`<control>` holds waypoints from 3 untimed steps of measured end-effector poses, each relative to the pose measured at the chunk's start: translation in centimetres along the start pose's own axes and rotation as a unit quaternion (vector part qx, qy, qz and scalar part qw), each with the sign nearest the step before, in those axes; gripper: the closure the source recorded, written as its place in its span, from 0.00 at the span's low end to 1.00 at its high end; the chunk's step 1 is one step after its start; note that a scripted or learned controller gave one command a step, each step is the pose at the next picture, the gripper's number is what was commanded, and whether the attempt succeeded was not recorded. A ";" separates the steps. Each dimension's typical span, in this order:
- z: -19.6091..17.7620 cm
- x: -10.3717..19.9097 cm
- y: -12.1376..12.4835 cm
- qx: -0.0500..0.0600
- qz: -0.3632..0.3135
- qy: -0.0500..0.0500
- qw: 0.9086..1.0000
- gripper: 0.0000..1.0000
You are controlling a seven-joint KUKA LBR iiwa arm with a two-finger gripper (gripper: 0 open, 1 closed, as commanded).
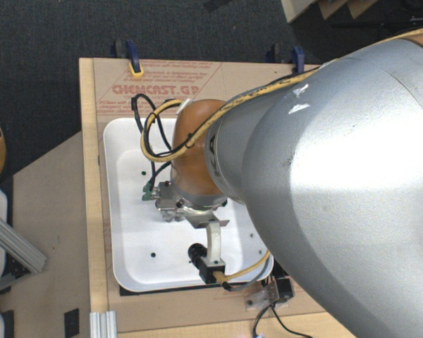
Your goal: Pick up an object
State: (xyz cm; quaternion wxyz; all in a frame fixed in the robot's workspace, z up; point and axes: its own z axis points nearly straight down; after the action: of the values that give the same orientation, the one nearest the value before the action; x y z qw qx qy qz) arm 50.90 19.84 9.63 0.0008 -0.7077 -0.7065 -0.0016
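My grey arm with its orange band reaches in from the right and hangs low over the left white bin. The gripper sits under the wrist, pointing down toward the middle of the bin floor; from above I see just its metal body. The arm's bulk hides the bin's right part and whatever lies beneath the gripper. I see nothing held.
The bin floor to the left and front of the gripper shows bare white with a few small dark dots. A cardboard sheet lies on the bench behind the bin. The wooden bench edge runs along the left.
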 end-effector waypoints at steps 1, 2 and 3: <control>-13.5 3.0 0.0 -0.006 -0.003 0.002 1.000 1.00; -32.4 2.7 2.8 -0.010 -0.002 0.002 1.000 1.00; -23.2 2.7 2.8 0.005 0.000 -0.003 1.000 1.00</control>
State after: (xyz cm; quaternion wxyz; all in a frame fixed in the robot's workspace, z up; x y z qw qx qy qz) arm 53.72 22.44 32.83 0.0019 -0.7074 -0.7068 0.0040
